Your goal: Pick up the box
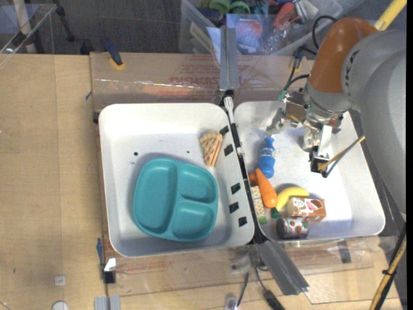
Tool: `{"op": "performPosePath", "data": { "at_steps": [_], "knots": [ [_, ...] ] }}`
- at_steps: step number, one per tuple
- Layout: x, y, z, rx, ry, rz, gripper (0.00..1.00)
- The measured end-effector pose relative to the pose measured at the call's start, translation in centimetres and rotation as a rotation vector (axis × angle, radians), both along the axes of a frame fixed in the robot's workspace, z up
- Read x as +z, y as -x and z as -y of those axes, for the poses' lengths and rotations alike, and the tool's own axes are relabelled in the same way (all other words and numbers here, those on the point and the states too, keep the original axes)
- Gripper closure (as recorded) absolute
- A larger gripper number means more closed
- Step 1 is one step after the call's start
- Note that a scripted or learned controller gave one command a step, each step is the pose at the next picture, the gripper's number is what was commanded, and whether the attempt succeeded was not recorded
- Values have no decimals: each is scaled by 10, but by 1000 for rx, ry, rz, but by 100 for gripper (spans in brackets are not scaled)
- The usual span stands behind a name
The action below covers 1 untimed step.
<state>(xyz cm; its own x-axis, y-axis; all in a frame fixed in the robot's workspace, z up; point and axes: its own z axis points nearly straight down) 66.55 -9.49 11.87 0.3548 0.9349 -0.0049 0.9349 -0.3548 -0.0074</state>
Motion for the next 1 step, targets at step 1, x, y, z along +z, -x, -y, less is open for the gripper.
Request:
{"op": "performPosePath", "data": {
  "at_steps": [1],
  "knots": [
    [0,0,0,0,0,0,0]
  ]
}}
